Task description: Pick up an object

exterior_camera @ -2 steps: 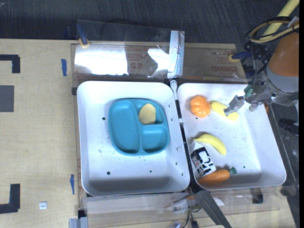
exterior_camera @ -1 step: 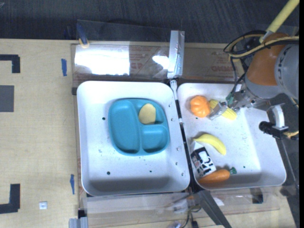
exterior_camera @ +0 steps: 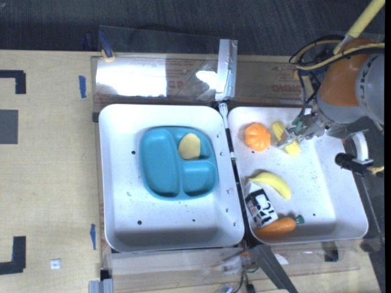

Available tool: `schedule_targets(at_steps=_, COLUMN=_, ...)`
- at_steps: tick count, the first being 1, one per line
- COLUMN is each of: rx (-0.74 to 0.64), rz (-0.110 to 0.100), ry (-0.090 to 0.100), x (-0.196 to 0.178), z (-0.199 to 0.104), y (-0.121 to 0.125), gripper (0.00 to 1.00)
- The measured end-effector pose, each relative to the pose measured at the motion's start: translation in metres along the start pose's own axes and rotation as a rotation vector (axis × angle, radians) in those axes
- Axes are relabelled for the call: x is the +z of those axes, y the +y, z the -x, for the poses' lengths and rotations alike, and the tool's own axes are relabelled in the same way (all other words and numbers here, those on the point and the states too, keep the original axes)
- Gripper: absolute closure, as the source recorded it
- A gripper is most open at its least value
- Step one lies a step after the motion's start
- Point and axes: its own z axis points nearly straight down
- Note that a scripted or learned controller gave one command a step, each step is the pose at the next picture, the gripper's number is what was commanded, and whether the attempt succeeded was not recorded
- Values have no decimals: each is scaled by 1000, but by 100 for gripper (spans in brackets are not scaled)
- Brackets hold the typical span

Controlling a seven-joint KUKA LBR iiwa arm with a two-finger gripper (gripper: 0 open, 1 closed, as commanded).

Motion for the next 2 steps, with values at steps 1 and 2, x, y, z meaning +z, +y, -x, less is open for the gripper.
schedule_targets(at_steps=1, rx=-57, rz=-8, ry=5, x=-11, z=-15, y=-6, gripper=100)
schedule_targets(at_steps=2, rx=-57, rz=-9, ry=5, x=-11, z=-15, y=-6, gripper=0)
